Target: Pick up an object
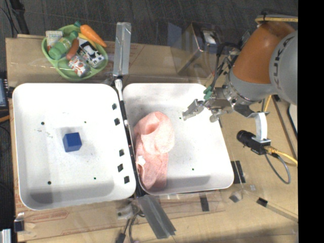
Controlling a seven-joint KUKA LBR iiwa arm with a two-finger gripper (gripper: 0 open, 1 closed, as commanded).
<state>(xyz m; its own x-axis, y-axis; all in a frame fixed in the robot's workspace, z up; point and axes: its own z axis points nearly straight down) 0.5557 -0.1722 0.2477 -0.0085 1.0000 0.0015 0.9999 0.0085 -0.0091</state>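
The gripper (192,110) hangs over the right bin (202,151); whether it is apart or together I cannot tell. The pink cloth (152,140) lies near it, against this bin's left wall. I think the gripper should descend on the cloth's thick upper fold and pinch there.

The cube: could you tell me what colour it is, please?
The cube is blue, as the camera view shows plainly.

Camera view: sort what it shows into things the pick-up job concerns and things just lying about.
For the job:
gripper, over the right bin
pink cloth, in that bin
blue cube, in the left bin

Lying about:
green bowl of toy food, outside the bins, beyond the left one
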